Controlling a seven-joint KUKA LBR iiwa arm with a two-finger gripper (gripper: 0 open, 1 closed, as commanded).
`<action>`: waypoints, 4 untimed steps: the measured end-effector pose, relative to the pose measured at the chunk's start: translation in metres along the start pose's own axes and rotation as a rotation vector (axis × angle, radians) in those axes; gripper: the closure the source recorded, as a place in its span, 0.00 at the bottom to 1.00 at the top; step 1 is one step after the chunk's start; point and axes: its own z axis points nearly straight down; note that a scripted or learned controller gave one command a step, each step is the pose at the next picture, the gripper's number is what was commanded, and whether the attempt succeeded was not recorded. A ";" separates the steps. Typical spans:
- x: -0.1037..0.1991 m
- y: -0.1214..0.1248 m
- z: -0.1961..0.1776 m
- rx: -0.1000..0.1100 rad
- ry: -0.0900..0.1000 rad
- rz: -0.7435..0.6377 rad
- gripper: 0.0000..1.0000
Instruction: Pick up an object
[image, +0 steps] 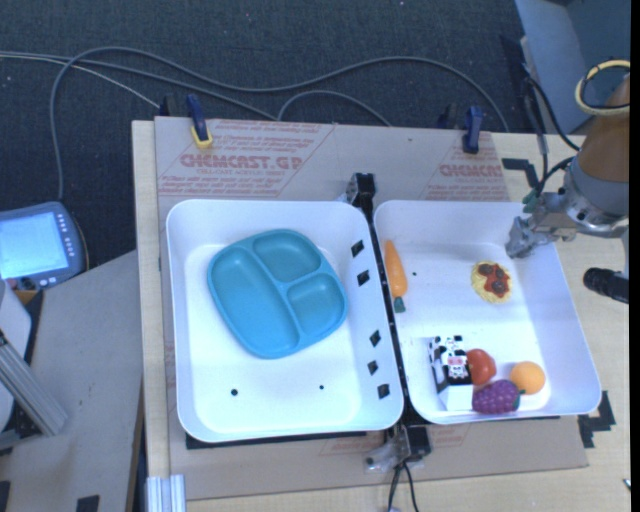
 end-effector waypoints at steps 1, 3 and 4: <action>0.000 0.002 -0.055 -0.001 0.000 0.000 1.00; 0.097 -0.004 -0.052 0.009 0.006 -0.004 1.00; 0.146 -0.007 -0.066 0.007 0.006 -0.004 1.00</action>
